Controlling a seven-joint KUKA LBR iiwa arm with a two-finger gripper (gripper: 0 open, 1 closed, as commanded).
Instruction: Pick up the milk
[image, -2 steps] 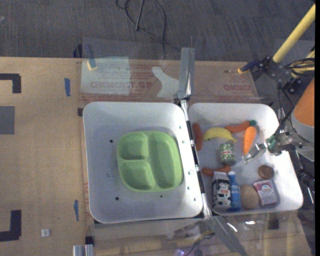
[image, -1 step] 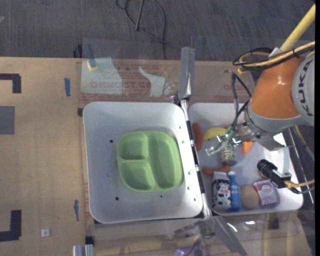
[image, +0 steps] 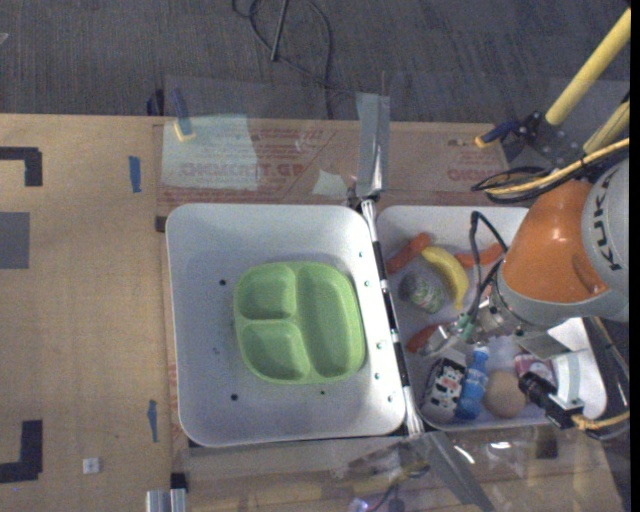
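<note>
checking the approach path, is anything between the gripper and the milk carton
Nothing visible stands between them. The gripper hovers just above the black-and-white cow-print milk carton; a blue bottle stands close beside the carton and could crowd the fingers.

Big glossy orange band on the arm (image: 560, 250), grey casing at its three o'clock with dark KUKA lettering, black cables looping at twelve, and a metallic gripper (image: 478, 325) at eight o'clock
</note>
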